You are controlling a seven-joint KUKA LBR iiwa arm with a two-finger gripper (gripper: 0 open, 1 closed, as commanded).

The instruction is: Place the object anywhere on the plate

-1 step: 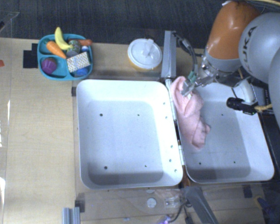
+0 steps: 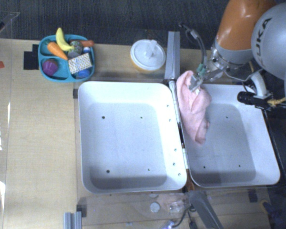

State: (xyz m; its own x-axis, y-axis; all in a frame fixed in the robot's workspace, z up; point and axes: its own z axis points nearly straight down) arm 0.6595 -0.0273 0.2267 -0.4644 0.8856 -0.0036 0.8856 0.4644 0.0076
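Pink cloth hanging from the closed gripper, pinched at its top, over the right bin's left edge, beside the left bin.

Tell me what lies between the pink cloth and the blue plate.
In the camera view, between the pink cloth and the blue plate stand the white-lidded container and the left bin's top edge.

Wooden bench bears 2 white bins (side by side), blue plate.
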